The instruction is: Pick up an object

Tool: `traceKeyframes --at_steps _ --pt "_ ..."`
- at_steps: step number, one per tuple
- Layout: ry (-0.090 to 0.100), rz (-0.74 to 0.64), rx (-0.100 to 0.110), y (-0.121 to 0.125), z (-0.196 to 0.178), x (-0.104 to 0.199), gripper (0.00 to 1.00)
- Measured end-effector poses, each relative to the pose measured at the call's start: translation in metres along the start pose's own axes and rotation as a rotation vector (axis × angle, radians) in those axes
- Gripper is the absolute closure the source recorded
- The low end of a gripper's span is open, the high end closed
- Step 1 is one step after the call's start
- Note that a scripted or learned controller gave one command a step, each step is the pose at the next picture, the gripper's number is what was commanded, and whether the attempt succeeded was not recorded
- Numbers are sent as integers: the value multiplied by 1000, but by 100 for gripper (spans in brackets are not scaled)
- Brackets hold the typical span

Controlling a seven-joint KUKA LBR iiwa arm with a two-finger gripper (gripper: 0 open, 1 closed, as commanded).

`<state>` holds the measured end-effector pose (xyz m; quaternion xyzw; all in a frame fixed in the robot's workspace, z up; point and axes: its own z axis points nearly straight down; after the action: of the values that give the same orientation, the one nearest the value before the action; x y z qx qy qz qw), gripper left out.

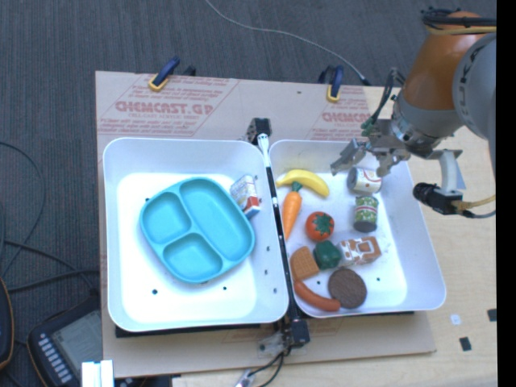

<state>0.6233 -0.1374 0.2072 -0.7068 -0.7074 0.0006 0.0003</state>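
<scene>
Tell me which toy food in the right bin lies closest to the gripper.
The small white cup-like piece at the bin's far end, right under the gripper. The green can sits just nearer the camera, and the banana lies further left.

Arm (451, 63) cut by right edge

Grey arm (476, 63) with orange band, dark metal wrist, black cable.

A light-blue three-compartment plastic tray (197, 229) lies in the white left bin (129, 156). The white right bin (419, 256) holds a yellow banana (305, 181), orange carrot (291, 209), red tomato (319, 226) and brown round cookie (347, 288).
</scene>
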Motion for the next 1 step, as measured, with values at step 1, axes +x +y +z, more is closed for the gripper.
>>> traceKeyframes --at_steps 1 --pt "-1 1 -1 -25 112 38 0"
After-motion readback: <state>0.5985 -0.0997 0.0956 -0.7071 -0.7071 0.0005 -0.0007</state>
